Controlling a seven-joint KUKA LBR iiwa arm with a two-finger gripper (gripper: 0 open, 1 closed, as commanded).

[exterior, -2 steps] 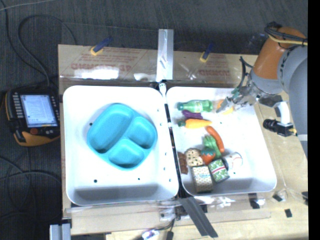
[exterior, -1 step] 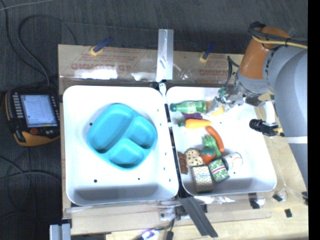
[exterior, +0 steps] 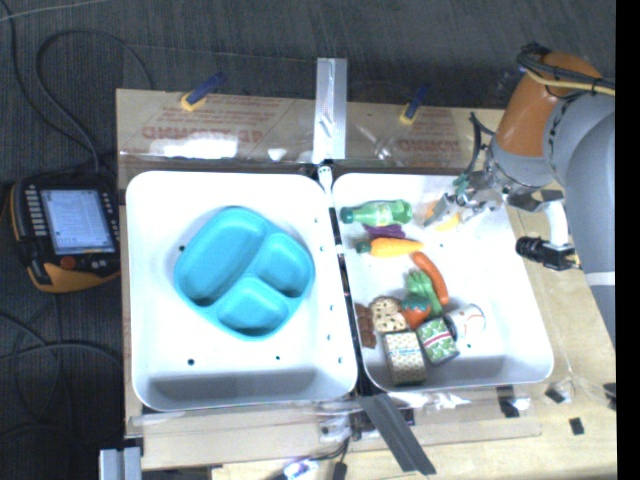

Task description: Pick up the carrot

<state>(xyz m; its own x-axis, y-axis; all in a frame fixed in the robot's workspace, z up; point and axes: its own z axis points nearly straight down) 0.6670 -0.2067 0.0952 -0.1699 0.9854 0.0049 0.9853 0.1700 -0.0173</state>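
Note:
The carrot (exterior: 427, 268) is orange with a green leafy top and lies slanted in the middle of the right bin (exterior: 520, 318). My gripper (exterior: 463, 200) hangs over the far right part of that bin, up and to the right of the carrot and well apart from it. Small yellow and orange pieces (exterior: 440, 216) lie just left of the gripper.
The right bin also holds a green bottle (exterior: 378, 211), a purple eggplant (exterior: 385, 232), a yellow-orange piece (exterior: 392, 248), a strawberry (exterior: 415, 311), a cookie (exterior: 387, 315) and small boxes (exterior: 420, 346). A blue divided tray (exterior: 245, 268) sits in the left bin (exterior: 160, 368).

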